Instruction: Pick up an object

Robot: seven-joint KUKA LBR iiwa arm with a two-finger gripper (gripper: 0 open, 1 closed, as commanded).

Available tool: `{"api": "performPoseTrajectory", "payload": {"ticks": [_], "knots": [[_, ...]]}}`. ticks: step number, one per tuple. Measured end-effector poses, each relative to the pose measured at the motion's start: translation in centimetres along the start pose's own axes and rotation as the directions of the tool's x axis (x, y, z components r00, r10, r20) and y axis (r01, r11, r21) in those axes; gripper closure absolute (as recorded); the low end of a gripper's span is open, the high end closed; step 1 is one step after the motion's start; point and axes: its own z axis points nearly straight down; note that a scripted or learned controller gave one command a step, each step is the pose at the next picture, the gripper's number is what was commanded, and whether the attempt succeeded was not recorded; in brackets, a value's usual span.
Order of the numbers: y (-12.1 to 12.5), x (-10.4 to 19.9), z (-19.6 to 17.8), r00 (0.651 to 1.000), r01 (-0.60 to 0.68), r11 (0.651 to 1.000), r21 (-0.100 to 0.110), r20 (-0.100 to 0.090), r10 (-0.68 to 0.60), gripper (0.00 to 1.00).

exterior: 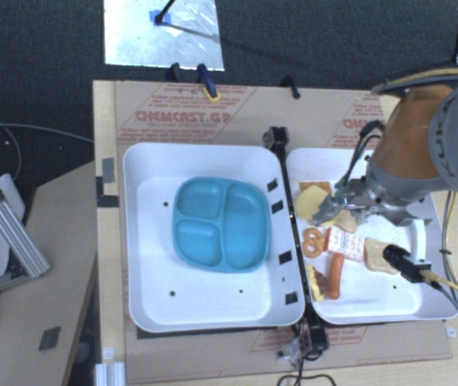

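My gripper (328, 211) is low in the right bin (374, 308), near its left side. It sits just over the lower right corner of a yellow cheese slice (312, 195). A pale yellow piece (346, 223) lies right beside its tip. Just below are an orange pretzel (313, 242), a red and white packet (346, 244), a red sausage (336, 275) and a tan bread slice (379, 256). The arm's wrist hides the right bin's upper right part.
The left bin (153, 296) holds a blue divided plate (219, 223) at its middle. A black divider (289, 215) runs between the two bins. A small yellow bit (317, 283) lies at the right bin's lower left.
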Motion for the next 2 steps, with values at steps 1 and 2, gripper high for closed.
{"api": "performPoseTrajectory", "payload": {"ticks": [1,2], "knots": [[-0.5,-0.4,5.1,1.0,-0.009,1.0,-0.02,0.007,0.009,0.0],[5.6,5.8,-5.0,1.0,0.004,1.0,-0.02,0.0,-0.004,0.0]]}}
